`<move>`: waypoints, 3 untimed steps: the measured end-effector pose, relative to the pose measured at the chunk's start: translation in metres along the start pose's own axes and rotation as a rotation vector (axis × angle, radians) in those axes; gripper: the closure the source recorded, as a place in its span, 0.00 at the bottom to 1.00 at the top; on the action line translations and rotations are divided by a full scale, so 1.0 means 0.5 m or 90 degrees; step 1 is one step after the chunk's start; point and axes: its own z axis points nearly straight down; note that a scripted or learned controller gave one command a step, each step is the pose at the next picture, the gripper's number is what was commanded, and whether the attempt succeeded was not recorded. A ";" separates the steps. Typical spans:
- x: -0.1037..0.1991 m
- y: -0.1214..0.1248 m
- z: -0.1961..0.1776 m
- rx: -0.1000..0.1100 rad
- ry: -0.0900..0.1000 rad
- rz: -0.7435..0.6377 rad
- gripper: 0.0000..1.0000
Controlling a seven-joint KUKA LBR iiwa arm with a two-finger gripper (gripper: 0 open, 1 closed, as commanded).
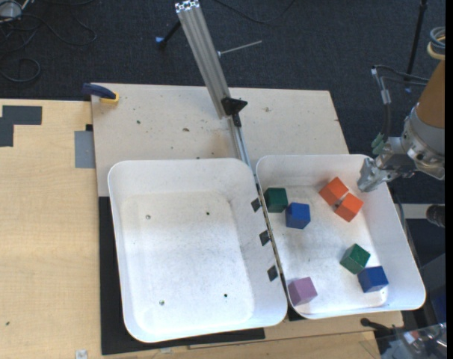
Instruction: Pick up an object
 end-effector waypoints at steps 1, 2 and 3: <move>0.103 0.020 0.034 0.003 0.002 0.000 1.00; 0.209 0.041 0.063 0.003 0.002 -0.001 1.00; 0.321 0.047 0.084 0.004 0.002 -0.001 1.00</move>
